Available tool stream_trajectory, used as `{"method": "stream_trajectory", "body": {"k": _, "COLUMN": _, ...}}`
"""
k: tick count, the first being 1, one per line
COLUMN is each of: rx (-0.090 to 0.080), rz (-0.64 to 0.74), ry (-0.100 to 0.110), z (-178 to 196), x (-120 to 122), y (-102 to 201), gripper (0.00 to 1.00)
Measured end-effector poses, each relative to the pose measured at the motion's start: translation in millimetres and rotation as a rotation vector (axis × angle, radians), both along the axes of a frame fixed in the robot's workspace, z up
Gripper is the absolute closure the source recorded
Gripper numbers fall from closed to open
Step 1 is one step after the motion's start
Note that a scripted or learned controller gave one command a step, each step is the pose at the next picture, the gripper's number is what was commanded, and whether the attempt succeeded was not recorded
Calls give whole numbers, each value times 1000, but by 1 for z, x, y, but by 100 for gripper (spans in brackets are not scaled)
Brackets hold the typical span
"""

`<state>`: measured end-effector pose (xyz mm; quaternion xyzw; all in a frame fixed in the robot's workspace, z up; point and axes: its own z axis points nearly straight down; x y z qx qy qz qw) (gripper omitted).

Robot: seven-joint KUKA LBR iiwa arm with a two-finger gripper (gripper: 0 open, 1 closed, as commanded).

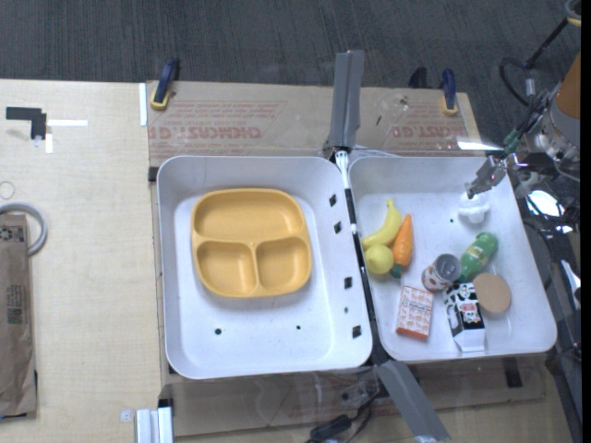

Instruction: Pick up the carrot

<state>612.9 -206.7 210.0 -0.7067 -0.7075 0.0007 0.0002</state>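
Nothing is picked yet: the carrot [403, 239] lies in the right bin [540, 326], touching the banana [387, 226] and just beside the lemon [379, 260]. The end effector [480, 183] hangs well apart over the bin's far corner; its spread I cannot tell.

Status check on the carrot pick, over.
Gripper at right bin's far right corner, above a small white piece, holding nothing. Carrot untouched, lying against banana and lemon. Approach from the right looks open.
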Motion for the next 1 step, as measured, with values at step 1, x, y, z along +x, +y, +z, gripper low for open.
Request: {"method": "stream_trajectory", "body": {"k": 1, "rx": 1, "rz": 248, "ry": 1, "z": -53, "x": 15, "y": 70, "gripper": 0}}
